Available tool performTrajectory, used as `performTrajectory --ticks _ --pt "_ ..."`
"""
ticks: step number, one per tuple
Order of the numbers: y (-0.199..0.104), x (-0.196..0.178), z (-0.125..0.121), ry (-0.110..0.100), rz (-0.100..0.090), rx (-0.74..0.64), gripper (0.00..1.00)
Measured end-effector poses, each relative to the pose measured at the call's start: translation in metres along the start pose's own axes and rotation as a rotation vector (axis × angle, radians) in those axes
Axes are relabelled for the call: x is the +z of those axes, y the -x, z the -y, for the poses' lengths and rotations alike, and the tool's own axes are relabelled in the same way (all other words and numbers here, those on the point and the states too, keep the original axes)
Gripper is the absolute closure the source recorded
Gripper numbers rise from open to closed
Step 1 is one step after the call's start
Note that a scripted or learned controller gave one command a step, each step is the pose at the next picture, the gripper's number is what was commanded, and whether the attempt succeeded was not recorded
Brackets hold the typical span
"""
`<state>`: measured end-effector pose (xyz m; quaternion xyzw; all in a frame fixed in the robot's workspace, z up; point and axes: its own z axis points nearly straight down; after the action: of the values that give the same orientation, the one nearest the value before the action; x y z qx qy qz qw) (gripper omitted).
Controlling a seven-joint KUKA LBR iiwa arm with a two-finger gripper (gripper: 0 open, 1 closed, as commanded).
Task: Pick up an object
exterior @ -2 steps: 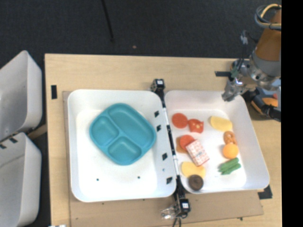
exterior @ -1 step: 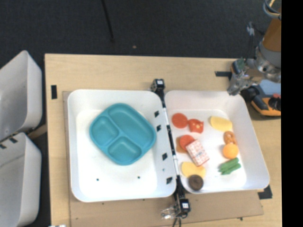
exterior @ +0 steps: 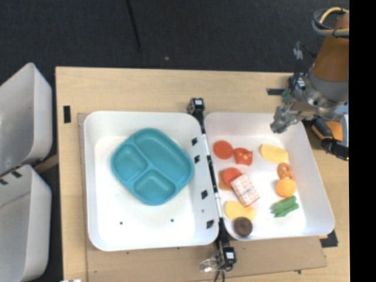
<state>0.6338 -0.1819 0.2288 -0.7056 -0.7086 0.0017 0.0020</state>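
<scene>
Arm [exterior: 329,69] reaches in from right, gripper [exterior: 281,122] angled down over right bin [exterior: 317,216] top edge; finger state unclear.

Teal plastic divided tray [exterior: 152,166] seen in white left bin [exterior: 100,228]; red-and-white patterned box [exterior: 244,190], orange ball [exterior: 286,187], green pod [exterior: 285,207] noted.

Toy foods scattered in right bin [exterior: 314,175]: red tomato slice [exterior: 222,150], yellow banana [exterior: 274,153], orange [exterior: 286,188], green pepper [exterior: 284,207], chocolate donut [exterior: 242,227].
</scene>
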Motion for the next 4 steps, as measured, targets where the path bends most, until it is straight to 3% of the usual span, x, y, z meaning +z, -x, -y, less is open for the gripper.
performTrajectory --ticks 3,4 --pt "-0.126 -0.016 0.112 0.002 -0.002 -0.001 1.0" --pt "-0.117 -0.004 0.11 0.0 0.002 0.005 1.0"
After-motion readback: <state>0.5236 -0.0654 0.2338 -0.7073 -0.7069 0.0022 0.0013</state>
